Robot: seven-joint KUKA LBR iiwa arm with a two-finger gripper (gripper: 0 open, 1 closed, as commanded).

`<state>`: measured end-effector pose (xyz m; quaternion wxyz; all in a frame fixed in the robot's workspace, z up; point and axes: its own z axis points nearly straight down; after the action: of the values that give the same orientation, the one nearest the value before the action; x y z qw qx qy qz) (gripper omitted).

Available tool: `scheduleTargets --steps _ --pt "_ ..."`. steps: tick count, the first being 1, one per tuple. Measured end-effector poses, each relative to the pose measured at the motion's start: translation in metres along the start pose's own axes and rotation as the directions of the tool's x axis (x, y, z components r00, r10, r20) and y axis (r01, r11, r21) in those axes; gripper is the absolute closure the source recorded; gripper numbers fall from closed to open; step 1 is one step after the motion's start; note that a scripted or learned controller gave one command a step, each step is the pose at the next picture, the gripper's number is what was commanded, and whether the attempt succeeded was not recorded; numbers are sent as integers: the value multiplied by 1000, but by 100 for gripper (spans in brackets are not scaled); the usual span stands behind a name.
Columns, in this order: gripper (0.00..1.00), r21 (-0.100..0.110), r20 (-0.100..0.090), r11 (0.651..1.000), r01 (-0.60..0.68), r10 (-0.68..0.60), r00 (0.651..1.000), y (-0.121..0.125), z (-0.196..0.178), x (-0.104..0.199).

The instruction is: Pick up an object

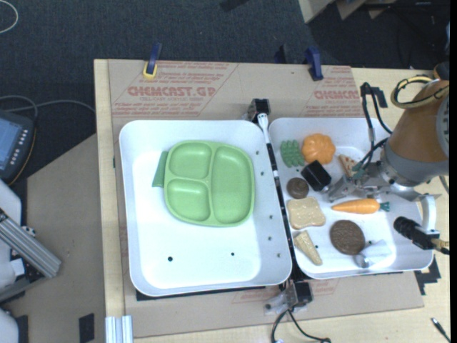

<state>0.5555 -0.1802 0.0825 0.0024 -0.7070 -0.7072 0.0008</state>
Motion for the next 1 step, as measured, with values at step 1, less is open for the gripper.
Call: scheduleTargets --steps 1 --pt "100 -6 3 1000 -1 1 1000 1 -13 -1"
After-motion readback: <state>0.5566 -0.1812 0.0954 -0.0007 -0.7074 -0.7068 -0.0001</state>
